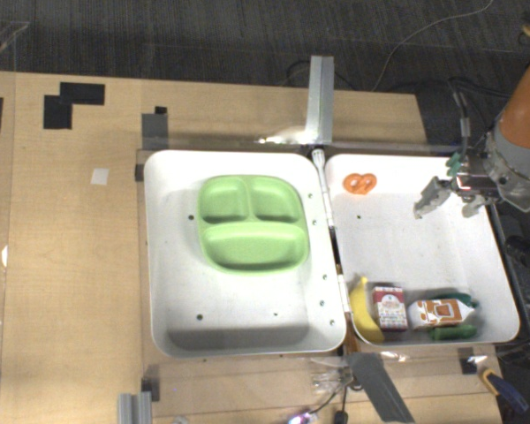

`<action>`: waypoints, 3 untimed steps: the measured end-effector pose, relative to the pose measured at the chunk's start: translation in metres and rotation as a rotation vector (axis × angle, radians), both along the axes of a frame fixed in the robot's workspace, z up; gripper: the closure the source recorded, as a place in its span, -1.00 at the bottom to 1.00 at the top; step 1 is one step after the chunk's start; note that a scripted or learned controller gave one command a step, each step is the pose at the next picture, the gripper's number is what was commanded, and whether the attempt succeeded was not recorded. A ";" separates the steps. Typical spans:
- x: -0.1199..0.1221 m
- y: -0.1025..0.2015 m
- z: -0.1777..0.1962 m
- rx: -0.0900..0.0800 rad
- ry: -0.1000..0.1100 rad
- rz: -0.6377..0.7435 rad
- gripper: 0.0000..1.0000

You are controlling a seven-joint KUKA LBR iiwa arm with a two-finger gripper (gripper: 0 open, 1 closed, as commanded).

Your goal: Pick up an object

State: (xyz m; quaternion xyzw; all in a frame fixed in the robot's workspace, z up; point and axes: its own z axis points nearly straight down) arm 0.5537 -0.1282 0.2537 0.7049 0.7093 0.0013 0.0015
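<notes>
The right bin (424, 246) holds an orange pretzel (360, 184) near its far left corner. Along its near edge lie a yellow banana (363, 312), a small red carton (389, 308), an orange-and-white carton (440, 312) and a green item (452, 331). My gripper (450, 200) hangs over the bin's far right part, fingers spread open with nothing between them. It is well to the right of the pretzel and above the cartons' row.
The left bin (238, 325) carries a green divided tray (251, 222). A metal post (321, 100) stands behind the seam between the bins. The arm's body (523, 140) occupies the right edge. Bare white floor lies in the right bin's middle.
</notes>
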 end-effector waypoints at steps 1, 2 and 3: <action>0.056 0.003 -0.139 0.001 0.002 -0.057 -1.00; 0.052 -0.022 -0.106 0.000 -0.001 -0.112 -1.00; 0.082 -0.024 -0.071 0.000 -0.002 -0.086 -1.00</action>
